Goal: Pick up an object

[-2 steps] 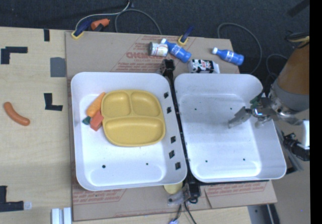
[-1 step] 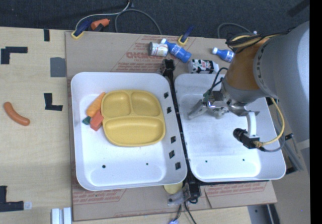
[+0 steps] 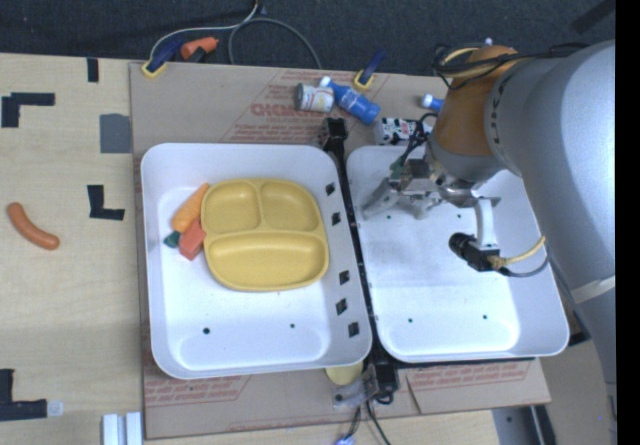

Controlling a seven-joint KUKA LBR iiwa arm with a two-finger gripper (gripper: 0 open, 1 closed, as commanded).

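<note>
Gripper [image 3: 392, 195] sits low in the right bin [image 3: 450, 323], near its upper left corner; fingers spread wide, nothing between them. Yellow divided plate [image 3: 265, 233] lies in the left bin [image 3: 250, 343], a toy carrot [image 3: 188, 213] touching its left edge.

A wooden bench [image 3: 60, 333] carries a brown cardboard sheet [image 3: 270, 113], and on the sheet two white bins sit side by side, the left bin [image 3: 180, 333] touching the right bin [image 3: 450, 333] along a black divider. An orange sausage-shaped toy [image 3: 33, 226] lies on the bare wood well left of the bins, among black tape marks [image 3: 100, 205]. At the sheet's far edge rest an orange clamp [image 3: 198, 48], a blue clamp [image 3: 371, 68] and a small white-and-blue bottle [image 3: 335, 97].
</note>
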